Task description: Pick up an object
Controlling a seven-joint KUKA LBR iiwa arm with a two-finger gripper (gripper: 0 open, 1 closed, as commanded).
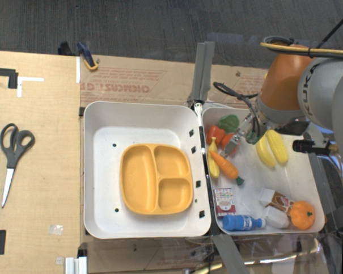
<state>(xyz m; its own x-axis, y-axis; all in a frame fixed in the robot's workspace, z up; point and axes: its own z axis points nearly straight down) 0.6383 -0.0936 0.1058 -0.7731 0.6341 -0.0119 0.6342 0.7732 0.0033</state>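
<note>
My gripper [237, 141] hangs low over the back left part of the right bin [305, 188], below the arm's orange band [284, 82]. Its tip is right beside a red toy vegetable [217, 133] and a green one [229, 122], just above the top of an orange carrot [224, 164]. I see nothing held in it. Two yellow corn cobs [272, 147] lie just to its right. A small yellow banana-like piece [214, 164] lies against the bin's left wall.
Near the right bin's front lie a blue bottle [242, 223], a small red-and-white carton [224, 200], an orange pumpkin [301, 215] and a brown wrapper [279, 202]. The left bin [96, 176] holds a yellow divided plate [156, 178]. Scissors [13, 152] lie on the bench's left.
</note>
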